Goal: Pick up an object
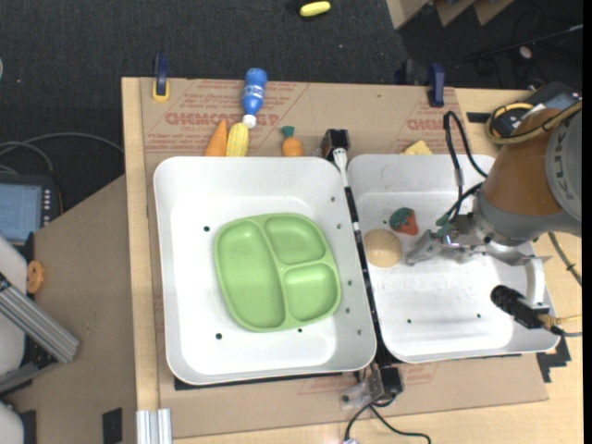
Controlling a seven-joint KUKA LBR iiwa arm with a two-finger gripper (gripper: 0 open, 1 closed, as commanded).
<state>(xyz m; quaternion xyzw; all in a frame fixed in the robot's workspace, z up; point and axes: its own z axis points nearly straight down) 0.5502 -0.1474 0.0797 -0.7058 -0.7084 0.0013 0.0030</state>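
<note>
Fingers of the grey two-finger gripper [421, 248], spread slightly apart and holding nothing, point toward the pale tan rounded lump [381, 247] lying just beside their tips, leftward, in the right white bin [444, 336].

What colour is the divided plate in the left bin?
Light green, seen clearly in the camera view: the divided plate.

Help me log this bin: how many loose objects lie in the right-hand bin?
2: a tan round object and a red-and-green one just behind it, both near the bin's left wall. The arm may hide others.
</note>
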